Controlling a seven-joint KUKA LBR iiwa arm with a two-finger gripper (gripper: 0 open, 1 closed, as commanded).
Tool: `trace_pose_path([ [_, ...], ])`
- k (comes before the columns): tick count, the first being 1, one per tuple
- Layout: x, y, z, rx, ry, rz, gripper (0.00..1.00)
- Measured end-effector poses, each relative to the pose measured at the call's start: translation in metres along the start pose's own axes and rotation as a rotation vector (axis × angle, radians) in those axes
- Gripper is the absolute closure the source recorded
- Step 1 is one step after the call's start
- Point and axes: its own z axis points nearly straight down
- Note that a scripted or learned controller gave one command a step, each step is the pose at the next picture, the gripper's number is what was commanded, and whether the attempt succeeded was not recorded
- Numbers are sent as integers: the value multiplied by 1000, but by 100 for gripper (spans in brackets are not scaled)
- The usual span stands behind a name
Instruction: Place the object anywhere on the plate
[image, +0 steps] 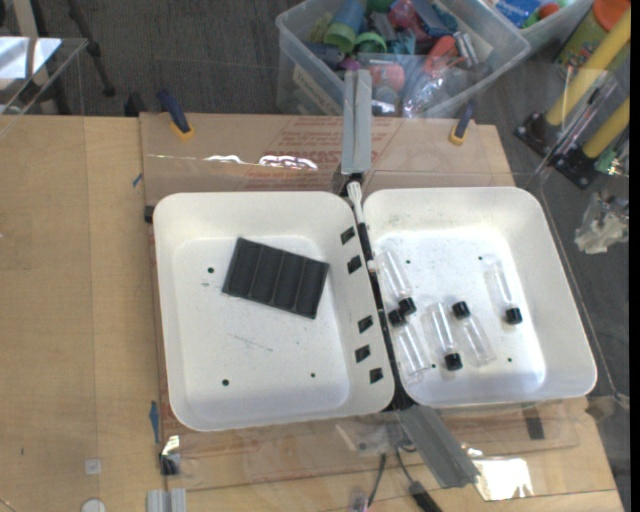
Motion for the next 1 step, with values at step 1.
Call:
trace_pose_path([
  [1, 0, 0, 0, 0, 0, 0, 0],
])
